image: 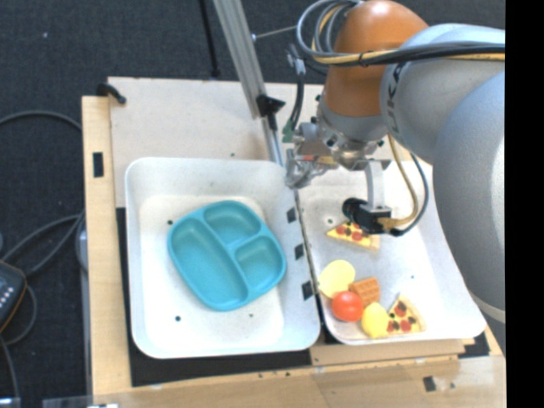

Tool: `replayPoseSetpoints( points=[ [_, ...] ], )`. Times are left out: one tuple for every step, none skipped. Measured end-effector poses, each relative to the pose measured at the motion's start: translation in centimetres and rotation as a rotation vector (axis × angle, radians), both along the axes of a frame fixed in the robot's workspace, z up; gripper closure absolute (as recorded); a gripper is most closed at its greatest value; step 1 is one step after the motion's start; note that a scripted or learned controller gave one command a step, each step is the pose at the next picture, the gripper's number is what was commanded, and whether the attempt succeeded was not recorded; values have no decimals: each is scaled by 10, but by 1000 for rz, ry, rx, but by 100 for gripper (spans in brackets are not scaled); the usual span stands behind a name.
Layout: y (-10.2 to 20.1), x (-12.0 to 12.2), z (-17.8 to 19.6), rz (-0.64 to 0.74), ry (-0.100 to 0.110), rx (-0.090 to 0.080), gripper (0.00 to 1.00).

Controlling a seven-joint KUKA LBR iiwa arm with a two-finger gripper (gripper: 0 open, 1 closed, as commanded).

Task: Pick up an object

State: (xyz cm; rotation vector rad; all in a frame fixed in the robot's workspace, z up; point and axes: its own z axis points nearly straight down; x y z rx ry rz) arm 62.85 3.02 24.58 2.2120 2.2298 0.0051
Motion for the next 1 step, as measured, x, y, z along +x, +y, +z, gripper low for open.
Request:
replayPoseSetpoints(
  points=[
    [59, 10, -10, 0, 2, -1, 100]
  ],
)
